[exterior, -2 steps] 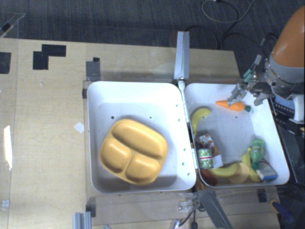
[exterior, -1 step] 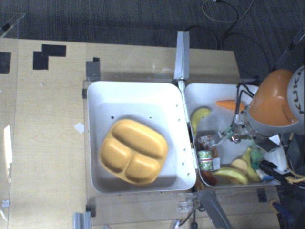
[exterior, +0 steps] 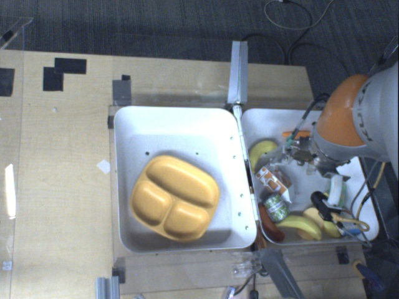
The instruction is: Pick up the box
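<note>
The box (exterior: pixel 273 179) is a small brown and white carton lying tilted in the right bin (exterior: pixel 299 118), near its left wall. My gripper (exterior: pixel 290 151) hangs over the middle of that bin, just up and right of the box, at the end of the grey arm with the orange band (exterior: pixel 340 114). I see nothing held in it. The box lies between a yellow-green fruit (exterior: pixel 262 151) above and a green can (exterior: pixel 276 208) below.
Two bananas (exterior: pixel 302 226) and a reddish sausage-like piece (exterior: pixel 267 220) lie along the right bin's front edge. The left bin (exterior: pixel 131 129) holds a large yellow bread-shaped object (exterior: pixel 174 195). A metal divider (exterior: pixel 237 73) stands between the bins at the back.
</note>
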`<state>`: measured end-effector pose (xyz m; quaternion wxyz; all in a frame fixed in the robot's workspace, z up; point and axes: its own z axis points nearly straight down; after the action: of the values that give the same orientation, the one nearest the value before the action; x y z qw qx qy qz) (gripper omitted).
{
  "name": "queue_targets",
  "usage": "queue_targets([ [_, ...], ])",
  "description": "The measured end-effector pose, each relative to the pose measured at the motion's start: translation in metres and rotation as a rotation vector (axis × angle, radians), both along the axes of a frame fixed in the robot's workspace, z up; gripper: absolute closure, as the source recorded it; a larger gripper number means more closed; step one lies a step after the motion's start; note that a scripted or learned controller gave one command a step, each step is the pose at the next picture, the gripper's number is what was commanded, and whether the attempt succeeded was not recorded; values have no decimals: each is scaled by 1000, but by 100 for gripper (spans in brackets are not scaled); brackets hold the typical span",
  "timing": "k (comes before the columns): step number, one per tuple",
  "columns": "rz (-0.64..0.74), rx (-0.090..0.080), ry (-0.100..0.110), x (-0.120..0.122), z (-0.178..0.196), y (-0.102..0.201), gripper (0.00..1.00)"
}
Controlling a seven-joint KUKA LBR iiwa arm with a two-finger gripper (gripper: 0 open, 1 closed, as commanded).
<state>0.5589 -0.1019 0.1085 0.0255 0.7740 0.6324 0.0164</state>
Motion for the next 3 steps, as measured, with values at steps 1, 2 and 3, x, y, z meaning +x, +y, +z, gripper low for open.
queue_targets([
  [1,-56,14,33,-2,-15,15,0],
  [2,-228,26,46,53,-20,12,0],
  [3,-173,24,48,111,79,70,0],
])
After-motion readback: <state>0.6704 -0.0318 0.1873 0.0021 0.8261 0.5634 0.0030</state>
